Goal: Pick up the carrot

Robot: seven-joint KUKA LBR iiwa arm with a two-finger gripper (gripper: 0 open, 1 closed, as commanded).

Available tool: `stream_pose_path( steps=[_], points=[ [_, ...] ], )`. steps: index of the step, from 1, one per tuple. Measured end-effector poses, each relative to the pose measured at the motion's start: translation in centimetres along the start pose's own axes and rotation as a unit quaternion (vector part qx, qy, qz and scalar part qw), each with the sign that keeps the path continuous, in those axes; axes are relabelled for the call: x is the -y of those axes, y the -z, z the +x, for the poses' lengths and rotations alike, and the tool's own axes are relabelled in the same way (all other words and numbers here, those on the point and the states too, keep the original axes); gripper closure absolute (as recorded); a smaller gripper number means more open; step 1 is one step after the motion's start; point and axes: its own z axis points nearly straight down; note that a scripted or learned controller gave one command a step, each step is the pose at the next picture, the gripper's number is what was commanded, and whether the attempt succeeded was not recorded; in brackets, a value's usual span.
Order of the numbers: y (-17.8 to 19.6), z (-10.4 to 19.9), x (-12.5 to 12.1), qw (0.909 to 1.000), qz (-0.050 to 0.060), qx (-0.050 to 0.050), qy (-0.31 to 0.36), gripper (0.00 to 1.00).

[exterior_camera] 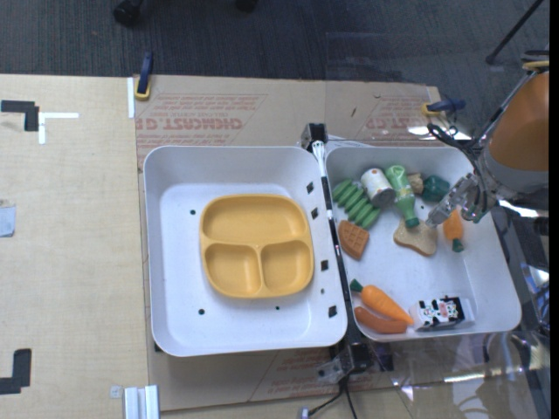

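Carrot (383, 300): you see it lying untouched at the right bin's (489, 317) near edge.
Gripper (460, 206): far side; you cannot tell its state.
Progress: pickup not begun.

the two bins (166, 260) are white. the divided plate (257, 245) in the left bin is mustard yellow. the carrot (384, 301) near the right bin's front edge is orange with a green top, beside a red-orange sausage (381, 322) and a black-and-white cow-print carton (441, 312). the ribbed vegetable (355, 203) is green, the waffle (354, 239) brown with a grid pattern, the bottle (403, 193) green.
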Motion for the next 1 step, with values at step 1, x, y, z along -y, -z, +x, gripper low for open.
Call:
stream_pose_path(
  steps=[1],
  points=[
    [3.83,3.87,-8.77,0.9981,0.007,-0.012,-0.06,1.0]
  ],
)
